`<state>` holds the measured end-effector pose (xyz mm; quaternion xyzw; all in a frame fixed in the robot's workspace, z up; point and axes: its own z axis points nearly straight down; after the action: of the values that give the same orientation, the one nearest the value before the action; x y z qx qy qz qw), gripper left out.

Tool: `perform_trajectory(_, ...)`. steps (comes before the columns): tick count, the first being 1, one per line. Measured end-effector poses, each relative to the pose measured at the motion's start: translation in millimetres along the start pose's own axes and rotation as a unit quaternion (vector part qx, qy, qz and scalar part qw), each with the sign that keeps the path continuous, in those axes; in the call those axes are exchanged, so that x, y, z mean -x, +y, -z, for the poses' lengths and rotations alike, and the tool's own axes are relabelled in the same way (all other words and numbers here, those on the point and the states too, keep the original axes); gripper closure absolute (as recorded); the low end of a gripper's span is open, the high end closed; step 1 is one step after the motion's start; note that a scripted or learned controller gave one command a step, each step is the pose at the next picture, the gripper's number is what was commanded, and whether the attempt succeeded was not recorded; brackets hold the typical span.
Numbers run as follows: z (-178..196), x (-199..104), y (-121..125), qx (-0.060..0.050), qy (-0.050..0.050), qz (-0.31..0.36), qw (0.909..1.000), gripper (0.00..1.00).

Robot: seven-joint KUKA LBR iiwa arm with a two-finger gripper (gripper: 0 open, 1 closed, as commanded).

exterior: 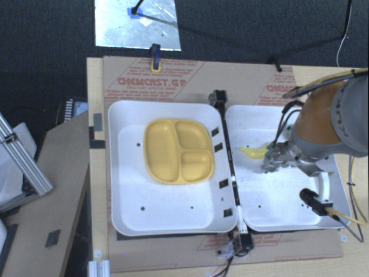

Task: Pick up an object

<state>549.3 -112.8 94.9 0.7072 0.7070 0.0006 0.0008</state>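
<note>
Inspection of the bench from the overhead view. Two white bins sit side by side: the left bin point(124, 212) carries a yellow divided plate point(177, 150) near its centre; the right bin point(259, 212) carries a small yellow object point(252, 152), banana-like in form, in its upper-left portion.

Position of the task's thing: the yellow object lies on the right bin's floor, at about 10 o'clock from that bin's centre, and at 3 o'clock from the plate, across the divider between the bins.

Arm and gripper: the grey arm with its orange band enters from 3 o'clock. The gripper point(273, 160) is low over the right bin, just beside the yellow object, at roughly 4 o'clock from it. Whether the fingers are spread or closed cannot be told; the wrist hardware blurs that detail. Nothing is visibly held.

Progress, as judged: the approach appears largely done, since the gripper is at the object's near end. The grasp itself and the lift are not yet done; the object rests on the bin floor.

Orientation: the object's long axis runs close to the 9-to-3 o'clock line, slightly tilted, its left tip toward 10 o'clock. The right end meets or passes under the gripper; contact cannot be confirmed. The curve is shallow and its direction is too small to state
</note>
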Motion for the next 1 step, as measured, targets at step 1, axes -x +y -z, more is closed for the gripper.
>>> perform_trajectory(1,42.3,0.0,0.1,0.000,0.000,0.002,1.0000,1.00)
